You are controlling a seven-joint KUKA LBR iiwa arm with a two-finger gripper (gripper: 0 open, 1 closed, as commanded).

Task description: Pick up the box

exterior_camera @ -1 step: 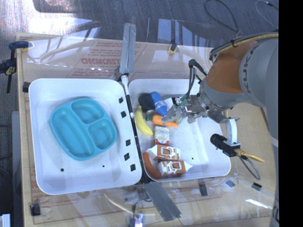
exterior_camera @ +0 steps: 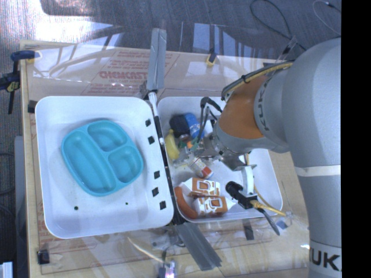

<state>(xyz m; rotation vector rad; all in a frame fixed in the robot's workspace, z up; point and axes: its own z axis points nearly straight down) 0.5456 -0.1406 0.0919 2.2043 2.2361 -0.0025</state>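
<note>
Lying below the fingers (exterior_camera: 200,155): box (exterior_camera: 207,197)

White letters "UK" (exterior_camera: 326,262) on the grey arm's base at the lower right corner (cut off by the frame edge, rest of the brand hidden). Red print on the flattened cardboard (exterior_camera: 122,74) lying on the desk behind the bins, seen upside down, too blurred to spell out. The box (exterior_camera: 207,197) in the right bin shows orange-and-white graphics, nothing legible.
</note>
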